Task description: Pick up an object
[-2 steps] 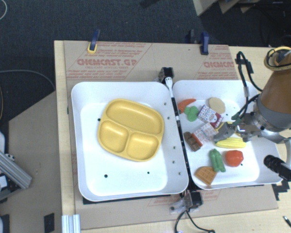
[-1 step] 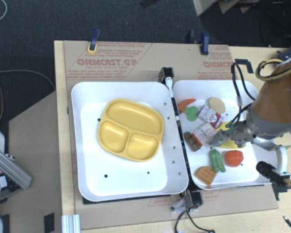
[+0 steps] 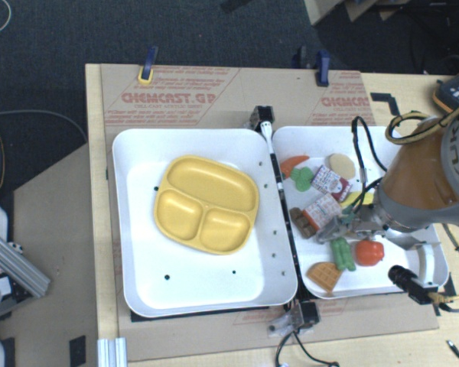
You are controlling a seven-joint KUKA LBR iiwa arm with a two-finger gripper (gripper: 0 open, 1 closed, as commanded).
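Hovering low in the right bin (image 3: 436, 260), the end effector (image 3: 343, 224) among toy foods

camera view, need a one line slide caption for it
KUKA arm's gripper low among toy food in the right bin, by a green piece and red tomato; yellow divided plate in the left bin.

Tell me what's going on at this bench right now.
A grey robot arm reaches from the right into the right bin, its pincer down among small toy foods, near a green piece and a red tomato. The left bin holds a yellow divided plate.
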